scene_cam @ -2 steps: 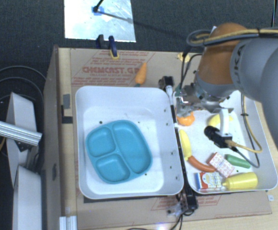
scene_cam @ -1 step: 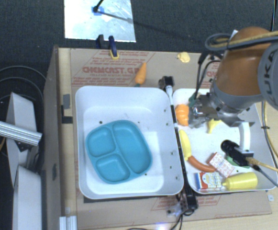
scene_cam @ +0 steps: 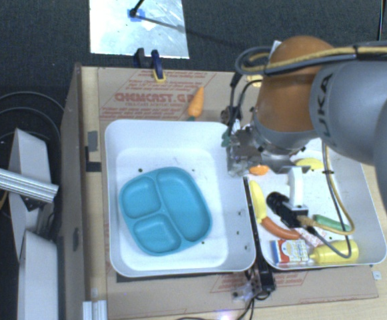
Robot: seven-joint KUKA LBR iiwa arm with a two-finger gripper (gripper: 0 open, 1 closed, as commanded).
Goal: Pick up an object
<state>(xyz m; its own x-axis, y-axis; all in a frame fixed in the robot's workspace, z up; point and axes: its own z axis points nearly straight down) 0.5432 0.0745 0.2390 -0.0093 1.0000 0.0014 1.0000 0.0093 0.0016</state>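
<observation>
My gripper (scene_cam: 238,157) hangs over the back edge of the right bin (scene_cam: 373,235), close to the wall shared with the left bin (scene_cam: 116,179); the grey arm and orange band cover most of it. A small orange piece (scene_cam: 260,170) lies just right of the gripper. Further forward in the right bin lie a yellow banana-shaped piece (scene_cam: 256,202), a red-orange sausage (scene_cam: 280,229), a small printed carton (scene_cam: 293,251), a yellow bottle (scene_cam: 334,252), a green stick (scene_cam: 332,223) and a white piece (scene_cam: 296,184). A yellow piece (scene_cam: 311,163) peeks out under the arm.
A blue divided plate (scene_cam: 165,209) fills the middle of the left bin. An orange carrot (scene_cam: 195,103) lies on the cardboard behind the bins. A blue and yellow clamp (scene_cam: 149,60) sits at the bench's back edge.
</observation>
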